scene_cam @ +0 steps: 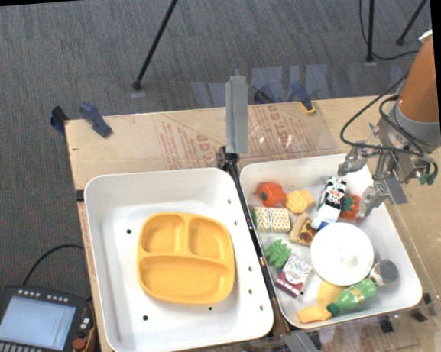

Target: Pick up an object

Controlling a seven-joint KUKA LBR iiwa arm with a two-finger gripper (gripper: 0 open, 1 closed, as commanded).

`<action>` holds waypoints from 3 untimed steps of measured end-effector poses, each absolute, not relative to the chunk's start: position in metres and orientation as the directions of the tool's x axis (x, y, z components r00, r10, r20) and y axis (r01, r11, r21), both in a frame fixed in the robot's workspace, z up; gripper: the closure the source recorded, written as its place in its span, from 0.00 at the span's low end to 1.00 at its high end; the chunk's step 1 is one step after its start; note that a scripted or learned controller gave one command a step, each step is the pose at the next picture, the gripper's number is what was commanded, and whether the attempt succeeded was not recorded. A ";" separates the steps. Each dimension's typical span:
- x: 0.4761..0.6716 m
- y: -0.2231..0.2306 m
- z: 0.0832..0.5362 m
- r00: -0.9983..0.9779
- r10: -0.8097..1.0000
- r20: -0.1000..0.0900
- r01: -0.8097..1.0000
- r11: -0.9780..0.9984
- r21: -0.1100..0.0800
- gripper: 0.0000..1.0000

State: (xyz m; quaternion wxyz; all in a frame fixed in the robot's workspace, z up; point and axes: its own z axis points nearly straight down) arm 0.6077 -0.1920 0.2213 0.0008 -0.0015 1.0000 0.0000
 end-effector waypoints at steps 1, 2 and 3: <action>0.644 -0.202 0.100 -0.987 -0.162 -0.004 -0.162 0.987 0.000 0.00; 0.613 -0.209 0.090 -0.987 -0.162 -0.005 -0.162 0.987 0.000 0.00; 0.602 -0.207 0.089 -0.969 -0.249 -0.003 -0.249 0.969 0.001 0.00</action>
